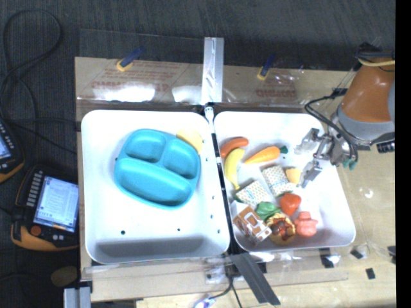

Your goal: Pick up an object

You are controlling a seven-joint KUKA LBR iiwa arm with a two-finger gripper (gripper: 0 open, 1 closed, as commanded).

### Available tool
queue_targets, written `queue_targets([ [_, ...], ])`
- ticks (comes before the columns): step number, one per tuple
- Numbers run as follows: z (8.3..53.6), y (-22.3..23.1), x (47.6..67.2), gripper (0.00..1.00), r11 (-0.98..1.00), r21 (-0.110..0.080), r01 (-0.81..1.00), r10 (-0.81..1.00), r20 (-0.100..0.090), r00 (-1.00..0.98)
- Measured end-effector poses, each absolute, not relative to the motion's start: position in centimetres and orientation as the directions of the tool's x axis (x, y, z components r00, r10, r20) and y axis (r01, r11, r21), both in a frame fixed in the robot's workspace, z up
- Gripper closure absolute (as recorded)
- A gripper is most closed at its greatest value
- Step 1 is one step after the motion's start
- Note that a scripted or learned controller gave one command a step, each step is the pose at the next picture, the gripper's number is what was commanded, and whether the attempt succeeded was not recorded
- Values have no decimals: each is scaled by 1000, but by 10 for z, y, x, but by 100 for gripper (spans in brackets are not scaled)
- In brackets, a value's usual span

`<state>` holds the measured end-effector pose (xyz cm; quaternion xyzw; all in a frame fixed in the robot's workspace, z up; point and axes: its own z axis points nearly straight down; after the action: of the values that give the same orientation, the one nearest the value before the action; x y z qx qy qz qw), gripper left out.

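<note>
Right bin (334,191), near end at 6 o'clock: packets (252,222), pink toy (306,225), red tomato (290,203). Mid-bin: checkered packets (277,178), banana (232,165), carrot (264,154). Gripper (312,156) at 3 o'clock, fingers spread apart, holding nothing, above a small orange piece (293,174). Left bin (96,223) holds 1 blue tray (157,165).

Nothing can be read with any certainty. The cardboard sheet (138,82) behind the bins carries faint reddish printing in two patches, but the letters are too blurred to make out. The handheld pendant (54,204) at the left has a lit screen with lines of text too small to tell. Two small packets (268,183) in the right bin (334,197) bear a printed pattern, not legible.
</note>
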<state>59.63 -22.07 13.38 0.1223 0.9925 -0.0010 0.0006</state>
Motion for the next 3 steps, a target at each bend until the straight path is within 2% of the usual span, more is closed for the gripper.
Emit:
queue_targets([
  [1, 141, -207, 561, 0, 958, -3, 287, 287, -3, -958],
  [2, 96, -221, 580, 0, 920, -1, 393, 393, -3, -920],
  [3, 118, -221, 651, 0, 707, -2, 707, 707, -5, -707],
])
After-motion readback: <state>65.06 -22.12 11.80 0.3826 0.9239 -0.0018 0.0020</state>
